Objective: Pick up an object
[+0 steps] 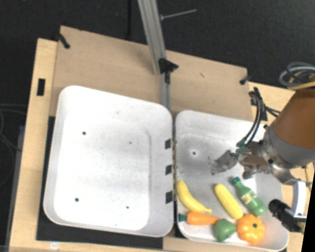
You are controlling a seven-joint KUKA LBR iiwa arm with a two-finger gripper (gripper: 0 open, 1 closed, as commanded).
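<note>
The big tan wooden bench (126,62) holds two shallow white plastic bins side by side. The left white bin (109,159) sits at about 9 o'clock from the middle of the picture. The right white bin (204,136) sits at about 3 o'clock and touches the left one along its edge.

The grey robot arm with the orange band (299,126) comes in from 3 o'clock. Its dark two-finger gripper (223,162) hangs over the middle of the right bin, with nothing between its fingers. I cannot tell if the claw is spread or squeezed.

A long grey metal pole (153,28) slants up toward 12 o'clock.

All the toys lie in the right bin near 5 o'clock. The yellow toy banana (191,198) lies by the bin's left wall. The yellow toy corn cob (229,201) lies just to its right. The orange toy pumpkin (250,228) sits at the corn's lower end. The orange toy carrot (200,218) lies under the banana. The green toy bottle (248,195) lies just above the pumpkin. The small green toy pepper (224,229) sits between carrot and pumpkin.
</note>
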